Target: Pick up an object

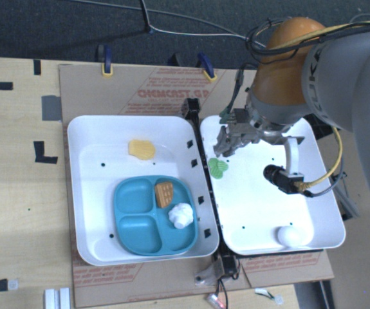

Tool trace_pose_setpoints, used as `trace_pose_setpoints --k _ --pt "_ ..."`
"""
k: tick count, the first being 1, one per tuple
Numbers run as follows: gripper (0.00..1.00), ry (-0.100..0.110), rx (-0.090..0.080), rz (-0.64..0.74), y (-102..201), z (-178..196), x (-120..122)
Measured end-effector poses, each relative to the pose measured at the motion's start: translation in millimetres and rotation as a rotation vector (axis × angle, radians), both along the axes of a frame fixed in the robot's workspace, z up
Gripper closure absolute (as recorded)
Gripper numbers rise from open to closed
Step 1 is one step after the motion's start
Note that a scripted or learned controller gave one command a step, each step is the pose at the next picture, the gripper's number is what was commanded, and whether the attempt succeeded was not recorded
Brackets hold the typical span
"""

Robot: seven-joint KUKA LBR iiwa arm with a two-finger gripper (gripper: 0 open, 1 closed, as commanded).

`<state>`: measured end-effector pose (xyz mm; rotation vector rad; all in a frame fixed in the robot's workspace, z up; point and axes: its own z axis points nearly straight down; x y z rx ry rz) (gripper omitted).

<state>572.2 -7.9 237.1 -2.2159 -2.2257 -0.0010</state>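
Camera view, from above and at a slant: my claw point(223, 148) hangs low over the left part of the right bin point(313, 237), close to the divider between the two bins. Whether my claw is open or closed I cannot tell from this angle, since my wrist covers most of it; nothing can be seen gripped. Just below the claw tips lies a small green object point(218, 168) on the bin floor, near the bin's left wall; I cannot tell whether the tips touch it. My arm, grey with its orange band point(286, 63), reaches in from the right and crosses the upper right corner of that bin. A black cylindrical fitting point(281, 177) with a cable hangs off my wrist over the middle of the bin. A white ball point(293, 235) rests well apart, near the bin's lower right corner.

Left bin point(82, 172): a blue divided tray point(133, 230) sits in its lower half. A brown waffle-like piece point(164, 194) lies in the tray's upper right compartment, and a white crumpled object point(181, 215) sits just below it, at the tray's right side. A yellow object point(142, 149) lies on the bin floor above the tray, apart from it.
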Motion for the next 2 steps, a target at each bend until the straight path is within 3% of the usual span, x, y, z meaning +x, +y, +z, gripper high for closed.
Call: trace_pose_setpoints --k 2 --pt "1.0 0.002 -0.001 -0.001 91 -12 -31"
